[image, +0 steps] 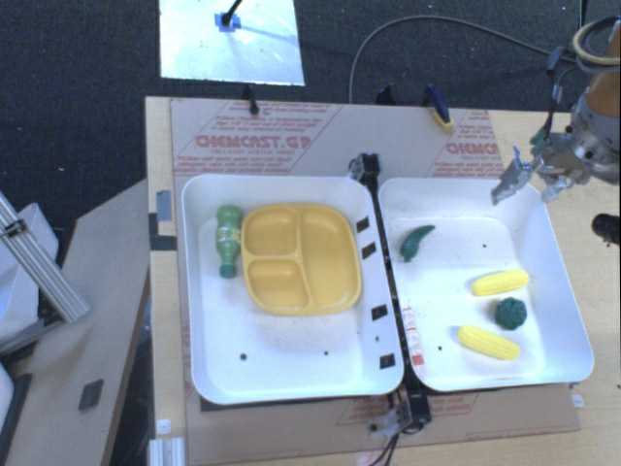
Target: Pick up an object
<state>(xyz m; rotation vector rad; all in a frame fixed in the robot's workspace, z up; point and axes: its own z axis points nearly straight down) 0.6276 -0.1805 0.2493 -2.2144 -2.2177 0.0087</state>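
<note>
Pincer (532, 184) hangs spread and empty above the right bin's (543, 223) far rim.

Far to its left stands a green bottle (228, 241), lengthwise front-to-back; nearer, a pepper (416, 242) slanting; below it, two corn cobs (500, 282) lying roughly crosswise.

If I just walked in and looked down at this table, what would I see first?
Probably the big yellow divided plate in the left bin, with a little green bottle lying right beside it on its left. Next, the toy food in the right bin: two yellow corn cobs, dark green broccoli between them, and a green pepper near the divider. The robot's gripper hangs over that bin's far right corner, its fingers open.
</note>
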